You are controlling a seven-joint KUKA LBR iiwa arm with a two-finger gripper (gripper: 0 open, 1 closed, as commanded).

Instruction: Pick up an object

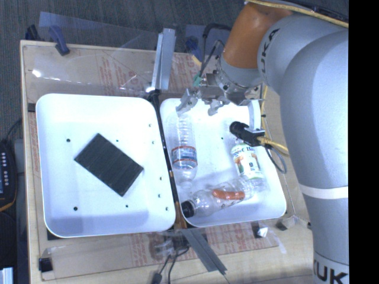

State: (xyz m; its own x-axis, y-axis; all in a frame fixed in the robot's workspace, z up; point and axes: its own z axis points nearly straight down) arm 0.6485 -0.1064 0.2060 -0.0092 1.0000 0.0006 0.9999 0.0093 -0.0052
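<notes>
Dark carpet surrounds the bench (89,64), and on it sit two white bins. The left bin (59,117) holds one flat dark pad (109,164) and the right bin (210,138) holds three plastic bottles. My gripper (199,104) hangs over the far end of the right bin with its fingers spread and nothing between them. Just below it lies the clear bottle (184,149) I would go for. It lies along the bin's left wall with its neck toward the gripper and a red and blue label round its middle. I expect it to be light, thin-walled and slick, likely to roll or squirt away under a pinch. I would close across the labelled middle, where it looks stiffest, rather than on the neck. A second bottle (249,163) lies near the right wall, and a third bottle (216,198) with a black cap lies across the near end. I cannot tell whether any of them holds liquid, and their clear walls blur into the white floor. The arm (308,87) covers the bin's far right corner.
</notes>
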